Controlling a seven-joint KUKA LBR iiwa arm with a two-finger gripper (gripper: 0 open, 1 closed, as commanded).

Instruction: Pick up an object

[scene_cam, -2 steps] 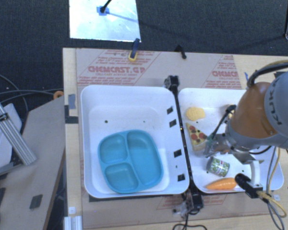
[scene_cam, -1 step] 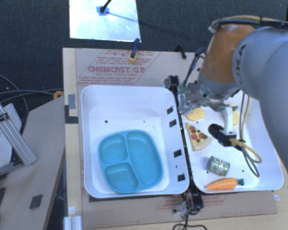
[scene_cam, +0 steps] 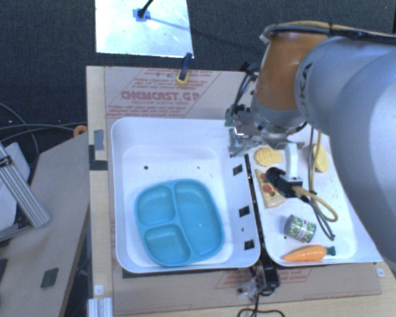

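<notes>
1. Here we are over the bench: the grey arm (scene_cam: 356, 111) comes in from the right, its orange band (scene_cam: 284, 65) above the far end of the right bin (scene_cam: 346, 233).
2. The gripper (scene_cam: 236, 137) hangs right at the seam between the two bins, toward their far end. We cannot tell whether it is released or clenched.
3. In the left bin (scene_cam: 129, 150) we see a blue divided plate (scene_cam: 178, 223), flat on the floor toward the near side and well apart from the gripper.
4. In the right bin, a yellow cracker (scene_cam: 269, 156) lies just beside the gripper.
5. A pizza slice (scene_cam: 272, 195) lies nearer to us, close to the dividing wall.
6. Nearer still we spot a small can (scene_cam: 299, 228), and an orange carrot (scene_cam: 305, 253) lies along the near wall.
7. A pale yellow piece (scene_cam: 321, 158) peeks out beside the arm; we cannot tell what it is.
</notes>
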